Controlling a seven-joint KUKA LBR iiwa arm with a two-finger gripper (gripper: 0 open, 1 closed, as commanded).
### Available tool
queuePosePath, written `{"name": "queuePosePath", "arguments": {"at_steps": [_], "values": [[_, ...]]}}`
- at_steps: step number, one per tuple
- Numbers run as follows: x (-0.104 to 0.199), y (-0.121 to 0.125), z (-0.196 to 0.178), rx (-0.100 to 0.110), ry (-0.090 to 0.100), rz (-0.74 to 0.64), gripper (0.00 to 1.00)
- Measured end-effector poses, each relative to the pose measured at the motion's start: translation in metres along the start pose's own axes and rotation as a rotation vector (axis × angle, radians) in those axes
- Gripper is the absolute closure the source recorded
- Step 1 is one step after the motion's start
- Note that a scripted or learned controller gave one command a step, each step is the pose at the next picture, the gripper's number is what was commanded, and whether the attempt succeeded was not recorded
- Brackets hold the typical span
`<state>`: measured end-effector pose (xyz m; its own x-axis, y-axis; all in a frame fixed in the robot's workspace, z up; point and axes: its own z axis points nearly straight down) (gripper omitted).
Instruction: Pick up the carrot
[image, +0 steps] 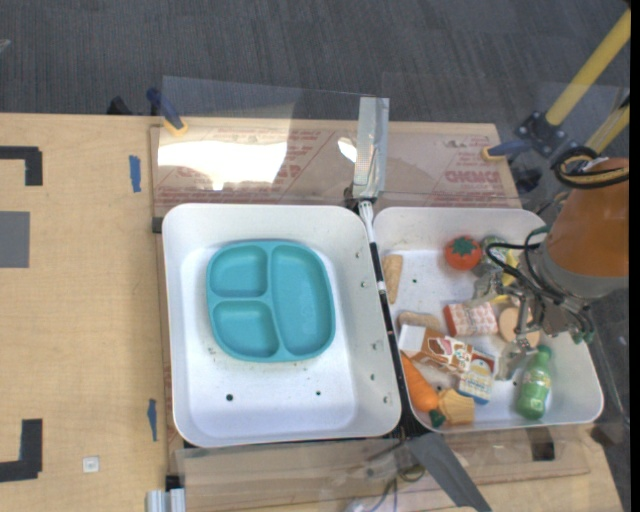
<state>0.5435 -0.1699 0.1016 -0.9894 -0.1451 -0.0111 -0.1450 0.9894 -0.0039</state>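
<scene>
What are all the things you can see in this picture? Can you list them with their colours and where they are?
left bin: 1, white, left half of the bench
divided plate: 1, teal, three compartments, middle of the left bin
right bin: 1, white, right half of the bench
carrot: 1, orange, front left corner of the right bin
tomato: 1, red with a green top, back of the right bin
bottle: 1, green, front right of the right bin
snack packets: several, red, white and brown, piled mid right bin
bread-like pieces: a few, tan, along the right bin's left side
arm: 1, grey with an orange band, over the right bin
gripper: 1, dark metal, low among the packets
</scene>
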Motion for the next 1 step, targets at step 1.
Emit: {"name": "queuePosePath", "arguments": {"at_steps": [1], "values": [[0.0038, -0.0115, 0.0093, 0.004, 0.003, 0.461, 0.0]]}}
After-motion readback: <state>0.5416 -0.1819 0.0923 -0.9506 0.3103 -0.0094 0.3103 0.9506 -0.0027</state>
